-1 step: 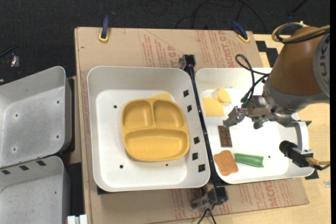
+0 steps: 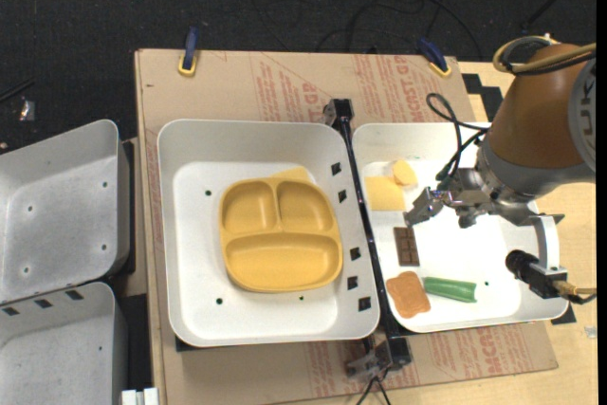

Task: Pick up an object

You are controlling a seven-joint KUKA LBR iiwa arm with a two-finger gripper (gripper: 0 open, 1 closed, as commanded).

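Cheese wedge (image 2: 385, 193) sits at nine o'clock of the gripper (image 2: 424, 208); I can't tell its grip, nothing visibly held

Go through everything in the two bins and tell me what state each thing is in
Tray: upright, nothing in its compartments, left bin.
Cheese: flat, right bin.
Chocolate: flat, untouched.
Bread: flat, by the divider.
Green piece: lying flat.
Tool: above right bin, holding nothing visible.
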